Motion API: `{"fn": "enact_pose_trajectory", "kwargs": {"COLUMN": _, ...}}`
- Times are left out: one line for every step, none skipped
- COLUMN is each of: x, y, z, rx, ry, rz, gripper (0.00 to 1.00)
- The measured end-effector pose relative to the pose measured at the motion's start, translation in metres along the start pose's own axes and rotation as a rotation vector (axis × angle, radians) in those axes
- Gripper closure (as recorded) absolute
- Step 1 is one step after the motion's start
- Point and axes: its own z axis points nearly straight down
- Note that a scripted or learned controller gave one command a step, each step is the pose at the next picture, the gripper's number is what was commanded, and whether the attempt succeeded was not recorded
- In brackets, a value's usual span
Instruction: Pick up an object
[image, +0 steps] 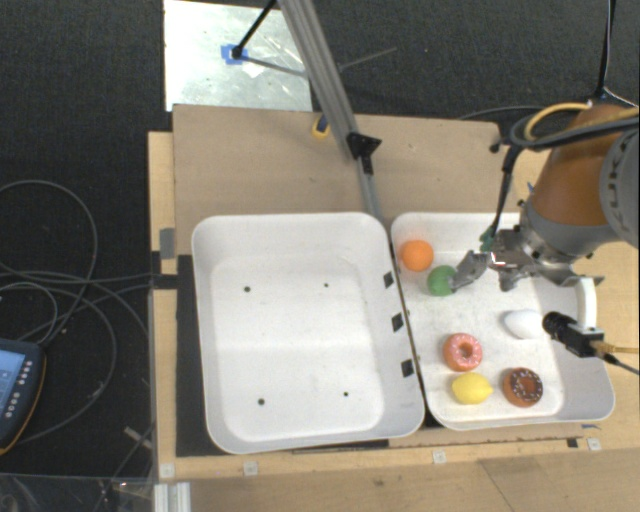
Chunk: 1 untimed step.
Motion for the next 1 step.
{"fn": "enact_pose_trajectory", "kwargs": {"x": 0.0059, "y": -0.009, "z": 0.0503, "rx": 0.0, "ry": 0.001, "rz": 0.0, "gripper": 0.0}}
